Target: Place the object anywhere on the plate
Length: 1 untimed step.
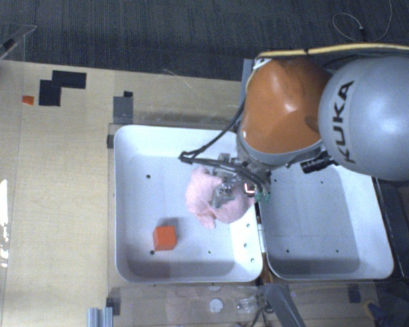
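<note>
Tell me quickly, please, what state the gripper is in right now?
Gripper: low over the pink plate in the left bin; open or closed cannot be told.

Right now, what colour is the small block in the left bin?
Orange block, plain, seen clearly in the camera view.

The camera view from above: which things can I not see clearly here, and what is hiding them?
- Gripper: the arm's orange band and wrist sit over it in the camera view, so its finger state is unreadable.
- Pink plate: its right part lies under the gripper; whether anything rests there is hidden.
- Right bin: its upper part is covered by the arm.
- Orange block: fully visible, but too small for surface detail.
</note>
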### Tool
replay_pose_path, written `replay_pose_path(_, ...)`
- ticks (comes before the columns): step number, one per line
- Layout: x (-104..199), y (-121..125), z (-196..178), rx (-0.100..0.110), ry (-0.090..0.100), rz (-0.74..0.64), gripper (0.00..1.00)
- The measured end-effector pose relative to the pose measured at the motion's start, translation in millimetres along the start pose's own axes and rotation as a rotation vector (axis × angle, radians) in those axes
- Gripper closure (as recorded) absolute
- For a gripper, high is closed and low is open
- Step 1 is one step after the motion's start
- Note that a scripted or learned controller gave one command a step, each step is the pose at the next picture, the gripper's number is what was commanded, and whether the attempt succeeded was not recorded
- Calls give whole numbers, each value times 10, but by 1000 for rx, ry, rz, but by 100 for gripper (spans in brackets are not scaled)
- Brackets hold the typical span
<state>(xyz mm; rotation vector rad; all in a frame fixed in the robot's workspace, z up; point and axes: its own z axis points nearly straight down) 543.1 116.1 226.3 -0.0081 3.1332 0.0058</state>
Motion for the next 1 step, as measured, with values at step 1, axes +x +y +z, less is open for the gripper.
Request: replay_pose_path(1,-2,-2,-2,0,-1,1,0)
